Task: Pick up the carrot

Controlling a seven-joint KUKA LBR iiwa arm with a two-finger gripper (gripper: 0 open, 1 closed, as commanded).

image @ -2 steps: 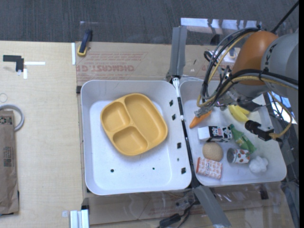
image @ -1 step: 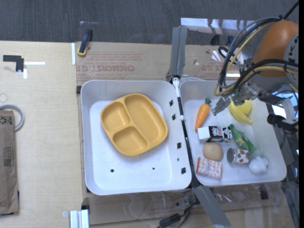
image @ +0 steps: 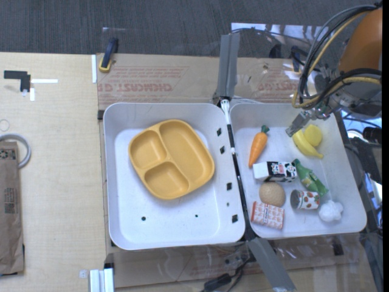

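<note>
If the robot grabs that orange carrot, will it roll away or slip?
The carrot looks like a smooth toy, so it is probably stiff and light, not floppy. Its round, tapered body lies flat in the right bin, so a nudge might roll it sideways. The narrow tip could slip from the tool, so gripping the thicker end near the green top seems safer.
</note>
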